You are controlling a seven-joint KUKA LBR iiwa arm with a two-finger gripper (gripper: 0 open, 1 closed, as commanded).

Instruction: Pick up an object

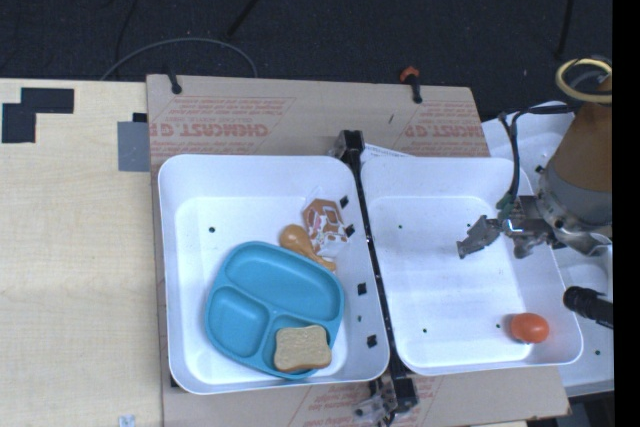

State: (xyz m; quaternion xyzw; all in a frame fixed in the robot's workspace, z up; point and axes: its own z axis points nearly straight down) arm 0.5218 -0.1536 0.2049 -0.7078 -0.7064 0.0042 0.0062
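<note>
Reaching in from rt, claw [480, 237] hung over rt bin [440, 177], upper-rt part, nothing between fingers; couldn't tell how wide they stood. Orange-red ball [527, 327] lay in same bin's near-rt corner, well apart from claw. Left bin [190, 177] held blue divided plate [272, 305] w/ slice of bread [302, 348] in its near compartment; beside plate's far edge, tan toy piece [300, 241] and small patterned packet [325, 218], touching.
</note>
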